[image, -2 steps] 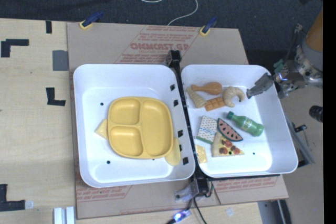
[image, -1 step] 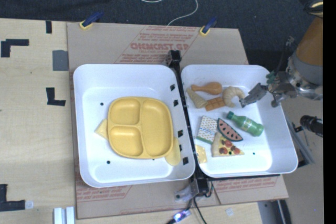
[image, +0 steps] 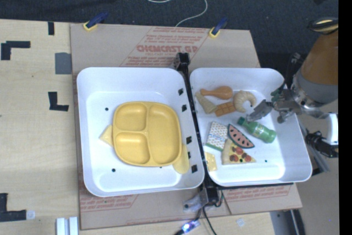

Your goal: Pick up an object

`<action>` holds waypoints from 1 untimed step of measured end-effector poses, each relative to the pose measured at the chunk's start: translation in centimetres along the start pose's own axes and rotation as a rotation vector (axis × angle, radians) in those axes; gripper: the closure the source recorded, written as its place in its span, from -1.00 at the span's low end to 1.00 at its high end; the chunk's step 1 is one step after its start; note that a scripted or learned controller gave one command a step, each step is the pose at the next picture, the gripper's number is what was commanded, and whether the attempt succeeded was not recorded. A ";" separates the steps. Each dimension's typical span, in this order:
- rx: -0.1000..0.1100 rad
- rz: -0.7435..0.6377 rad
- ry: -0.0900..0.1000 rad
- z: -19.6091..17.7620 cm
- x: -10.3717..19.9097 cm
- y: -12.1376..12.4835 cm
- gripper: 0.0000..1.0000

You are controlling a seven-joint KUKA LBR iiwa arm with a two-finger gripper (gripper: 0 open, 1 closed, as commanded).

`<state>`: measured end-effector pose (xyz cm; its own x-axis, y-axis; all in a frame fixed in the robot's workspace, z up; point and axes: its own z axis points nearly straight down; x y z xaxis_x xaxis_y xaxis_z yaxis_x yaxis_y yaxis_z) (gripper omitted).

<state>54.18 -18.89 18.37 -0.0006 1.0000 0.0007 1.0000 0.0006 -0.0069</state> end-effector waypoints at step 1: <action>0.000 0.000 0.000 4.5 -0.3 -0.4 -1.00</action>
